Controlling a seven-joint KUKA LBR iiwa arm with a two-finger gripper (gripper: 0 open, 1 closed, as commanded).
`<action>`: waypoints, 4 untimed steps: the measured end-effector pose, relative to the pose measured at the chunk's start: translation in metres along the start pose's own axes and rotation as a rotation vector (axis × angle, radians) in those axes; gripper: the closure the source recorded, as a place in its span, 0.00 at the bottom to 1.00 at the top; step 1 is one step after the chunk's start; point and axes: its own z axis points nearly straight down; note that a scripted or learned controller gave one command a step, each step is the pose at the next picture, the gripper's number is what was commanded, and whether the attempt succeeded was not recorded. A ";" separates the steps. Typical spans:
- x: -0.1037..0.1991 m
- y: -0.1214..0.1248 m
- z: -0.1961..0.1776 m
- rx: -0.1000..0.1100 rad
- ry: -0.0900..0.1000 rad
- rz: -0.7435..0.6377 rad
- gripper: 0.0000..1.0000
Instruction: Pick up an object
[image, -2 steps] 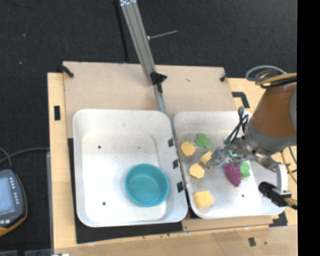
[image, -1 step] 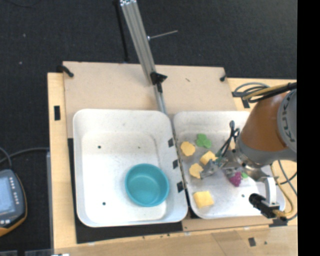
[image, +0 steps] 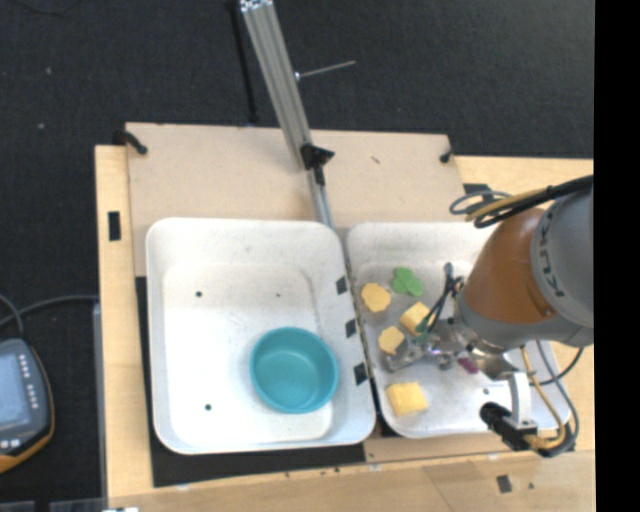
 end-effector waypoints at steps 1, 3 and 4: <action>0.000 0.003 -0.014 -0.009 0.001 0.004 1.00; -0.009 0.006 -0.107 -0.008 -0.001 -0.003 1.00; -0.010 0.007 -0.158 -0.007 -0.001 -0.004 1.00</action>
